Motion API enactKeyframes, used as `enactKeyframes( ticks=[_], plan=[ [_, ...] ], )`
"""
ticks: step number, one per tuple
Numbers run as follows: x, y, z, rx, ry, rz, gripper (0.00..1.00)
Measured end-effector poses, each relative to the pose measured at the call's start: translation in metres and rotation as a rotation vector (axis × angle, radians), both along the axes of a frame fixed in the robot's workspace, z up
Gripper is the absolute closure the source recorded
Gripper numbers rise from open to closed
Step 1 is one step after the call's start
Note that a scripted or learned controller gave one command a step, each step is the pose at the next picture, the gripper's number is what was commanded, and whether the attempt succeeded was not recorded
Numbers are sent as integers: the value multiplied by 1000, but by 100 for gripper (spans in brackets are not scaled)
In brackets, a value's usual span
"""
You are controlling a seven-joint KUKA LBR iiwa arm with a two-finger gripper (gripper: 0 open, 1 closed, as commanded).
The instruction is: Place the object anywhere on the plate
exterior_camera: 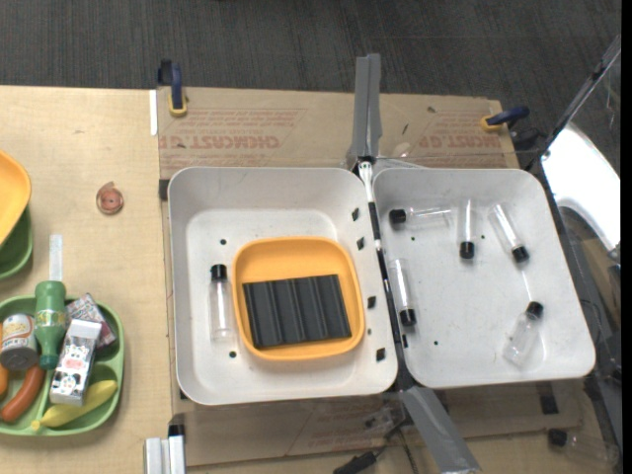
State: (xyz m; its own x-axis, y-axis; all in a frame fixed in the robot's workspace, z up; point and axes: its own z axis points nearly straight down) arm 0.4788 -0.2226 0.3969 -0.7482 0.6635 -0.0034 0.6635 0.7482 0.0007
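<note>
Left bin: orange plate centred as target, one vial at its left edge. Right bin: five vials loose, awaiting picking. Tool state: cannot tell.

White bins: two, a left bin and a right bin, set side by side on the counter. Clear vials with black caps: six in all, one in the left bin beside the single orange plate, which carries one dark ribbed insert, and five in the right bin. At the counter's left: one green tray of toy food holding one green bottle, plus one small pink round piece and two clamps at the cardboard's far corners.
</note>
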Motion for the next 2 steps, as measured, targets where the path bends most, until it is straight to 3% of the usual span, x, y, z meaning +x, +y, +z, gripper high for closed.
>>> enactKeyframes(
  ticks=[1,2],
  plan=[
    [0,0,36,0,0,-71,0],
    [0,0,27,0,1,367,0]
  ],
)
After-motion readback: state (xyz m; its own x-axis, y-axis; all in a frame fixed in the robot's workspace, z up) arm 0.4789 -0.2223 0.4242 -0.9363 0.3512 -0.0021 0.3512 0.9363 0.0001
